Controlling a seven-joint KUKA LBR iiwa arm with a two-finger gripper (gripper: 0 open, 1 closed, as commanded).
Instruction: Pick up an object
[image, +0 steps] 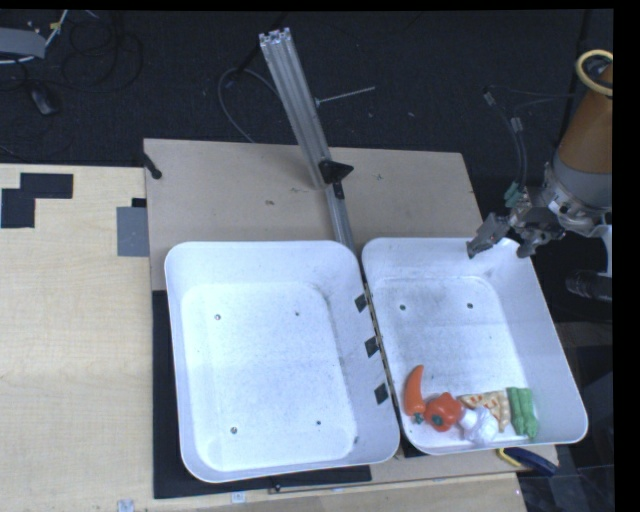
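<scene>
Several small objects lie along the near edge of the right bin (450, 300): an orange-red curved piece (414, 387), a red rounded piece (444, 410), a white lump (479, 427), a tan flat piece (487, 402) and a green piece (522, 412). My gripper (503, 243) hangs over the far right corner of that bin, well away from the objects. Its fingers are spread open with nothing between them.
The left bin (260, 350) sits beside the right one, joined by dark clips (371, 345) along the shared edge. A metal rail (305, 120) slants down from the back towards the bins. The arm's orange band (588, 120) rises at the right.
</scene>
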